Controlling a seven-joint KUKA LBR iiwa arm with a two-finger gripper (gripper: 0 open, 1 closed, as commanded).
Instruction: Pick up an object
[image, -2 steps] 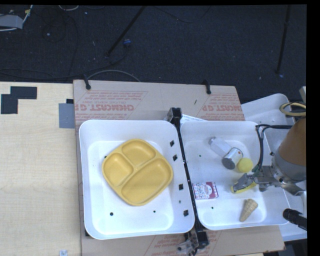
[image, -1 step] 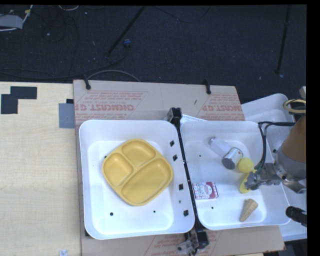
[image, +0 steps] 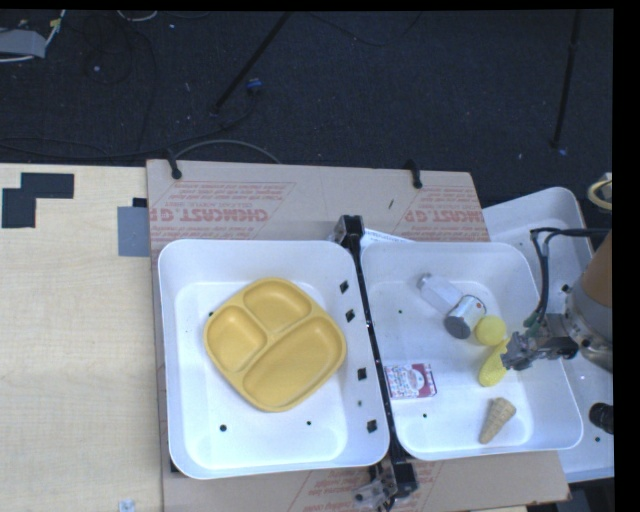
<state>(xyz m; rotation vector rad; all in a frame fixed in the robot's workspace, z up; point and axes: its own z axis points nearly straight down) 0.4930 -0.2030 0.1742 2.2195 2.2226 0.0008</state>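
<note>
The right bin (image: 440, 440) holds several small objects. A grey cylinder (image: 452, 307) lies near its middle, with a yellow ball (image: 490, 330) just to its right. Below the ball lies a small yellow piece (image: 490, 373). A tan cone (image: 496, 418) rests near the front right corner, and a red and white packet (image: 411, 380) lies at the front left. My gripper (image: 520, 353) reaches in over the bin's right side, right beside the small yellow piece and just below the ball. Nothing visibly sits in its grasp.
The left bin (image: 190, 420) holds a yellow divided plate (image: 275, 343). A black divider (image: 366, 340) separates the two bins. Behind the bins lies brown cardboard (image: 310, 205). A black cable (image: 543, 270) loops above the arm at the right.
</note>
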